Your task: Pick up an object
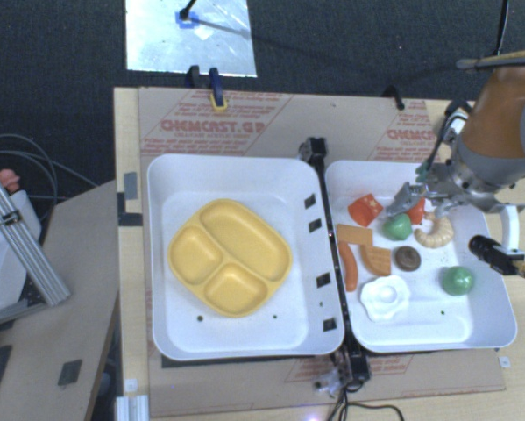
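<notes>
Since the gripper (417, 202) hovers at the right bin's (490, 323) back, just above the green piece (398, 227), we'd target that: likely light, rigid, slick plastic, rounded, so pinch across its middle. We can't tell how the jaws are set.

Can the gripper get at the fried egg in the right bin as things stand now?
Probably yes. The fried egg lies open at the right bin's near side, nothing on top of it. The gripper hovers over the toys farther back, so it would only need to shift toward the near edge.
</notes>
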{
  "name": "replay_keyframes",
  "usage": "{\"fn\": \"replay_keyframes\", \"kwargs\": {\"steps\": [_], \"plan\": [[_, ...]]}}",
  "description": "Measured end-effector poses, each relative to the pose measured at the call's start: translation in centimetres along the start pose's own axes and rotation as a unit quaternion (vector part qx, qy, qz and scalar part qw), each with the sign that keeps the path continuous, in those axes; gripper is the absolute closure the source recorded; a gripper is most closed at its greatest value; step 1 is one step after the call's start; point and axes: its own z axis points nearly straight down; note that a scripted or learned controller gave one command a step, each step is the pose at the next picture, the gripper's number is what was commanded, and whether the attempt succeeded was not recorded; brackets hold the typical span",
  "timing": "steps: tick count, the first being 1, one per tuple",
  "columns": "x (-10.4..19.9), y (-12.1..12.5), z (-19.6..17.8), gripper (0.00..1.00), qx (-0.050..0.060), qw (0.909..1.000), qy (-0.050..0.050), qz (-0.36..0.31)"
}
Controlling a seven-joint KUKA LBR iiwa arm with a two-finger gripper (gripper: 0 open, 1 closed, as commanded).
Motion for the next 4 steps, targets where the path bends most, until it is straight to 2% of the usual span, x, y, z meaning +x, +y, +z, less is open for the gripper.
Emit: {"fn": "replay_keyframes", "kwargs": {"steps": [1, 2, 3, 4], "plan": [[-1.3, 0.5, 10.5, 0.0, 0.002, 1.0, 0.0, 0.001], [-0.4, 4.5, 10.2, 0.0, 0.01, 0.9999, 0.002, -0.001], [-1.2, -6.4, 5.7, 0.0, 0.003, 1.0, 0.001, 0.003], [-5.0, 1.3, 10.1, 0.0, -0.003, 1.0, -0.002, -0.001]]}}
